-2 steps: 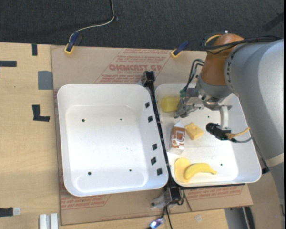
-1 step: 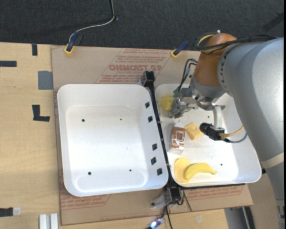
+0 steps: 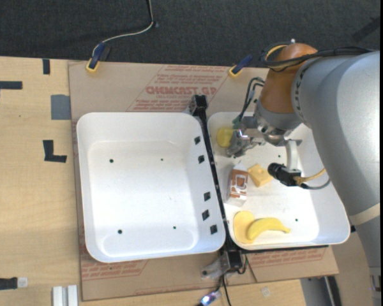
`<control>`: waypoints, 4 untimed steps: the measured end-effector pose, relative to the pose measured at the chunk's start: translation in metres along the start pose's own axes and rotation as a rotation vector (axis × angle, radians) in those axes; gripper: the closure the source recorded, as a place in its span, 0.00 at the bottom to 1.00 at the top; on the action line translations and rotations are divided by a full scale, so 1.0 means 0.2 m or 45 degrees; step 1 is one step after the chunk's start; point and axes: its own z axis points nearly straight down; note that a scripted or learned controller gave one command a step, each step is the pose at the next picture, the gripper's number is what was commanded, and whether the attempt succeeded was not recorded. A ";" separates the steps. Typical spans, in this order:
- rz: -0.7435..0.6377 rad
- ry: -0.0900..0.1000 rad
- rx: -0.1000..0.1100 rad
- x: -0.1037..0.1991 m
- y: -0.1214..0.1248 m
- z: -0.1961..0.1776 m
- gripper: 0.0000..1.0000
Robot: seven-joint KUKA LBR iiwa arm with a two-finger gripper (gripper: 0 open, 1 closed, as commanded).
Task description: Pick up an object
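Two white bins sat on the tabletop as the fingers (image 3: 237, 140), their state impossible to tell, hung over a yellow object (image 3: 224, 136) in the right bin (image 3: 325, 225). Crowding against the dividing wall risked a miss. Also there: one banana (image 3: 265, 228), one yellow block (image 3: 260, 175), one brown packet (image 3: 238, 184).

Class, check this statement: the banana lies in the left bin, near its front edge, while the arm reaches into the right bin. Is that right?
Not quite. The camera view shows the banana in the right bin, near its front edge, not the left bin. The arm does reach into the right bin, its gripper beside a small yellow object.
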 end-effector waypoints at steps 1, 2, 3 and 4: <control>0.002 -0.002 0.004 0.00 0.01 0.00 1.00; 0.002 -0.003 -0.006 0.00 -0.04 0.00 1.00; 0.003 -0.002 -0.006 0.00 -0.09 -0.07 1.00; 0.003 0.000 -0.003 0.03 -0.34 -0.50 1.00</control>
